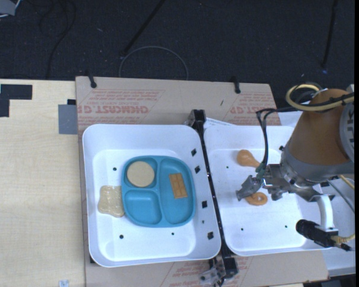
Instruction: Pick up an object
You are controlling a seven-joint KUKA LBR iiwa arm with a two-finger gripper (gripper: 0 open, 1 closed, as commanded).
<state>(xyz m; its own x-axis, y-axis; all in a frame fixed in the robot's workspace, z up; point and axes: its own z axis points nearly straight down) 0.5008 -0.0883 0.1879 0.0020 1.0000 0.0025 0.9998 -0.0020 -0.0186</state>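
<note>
Overhead, camera view: two shallow white bins sit side by side on a cardboard sheet atop the bench. Left bin [102,154] holds a blue divided tray [149,211] w/ three compartments: a round tan cracker-like disc [140,173] lies in the upper-left compartment, a small orange-brown rectangular piece [178,185] in the right compartment, lower-left compartment bare blue. A pale yellowish flat piece [110,200] lies on the bin floor just beside the tray's left edge, touching it or nearly so. Right bin [239,241] holds an orange pear-shaped object [248,158] near its upper middle, and an orange ring-like object [258,199] lower down, apart from the first. Arm comes in from the right, orange band above wrist, gripper [249,189] low over the right bin, right at the ring-like object's upper-left edge, looks touching or overlapping it. Can't tell whether the claw is spread or pressed together; fingertips are too dark & small to read, and nothing is clearly pinched between them.
</note>
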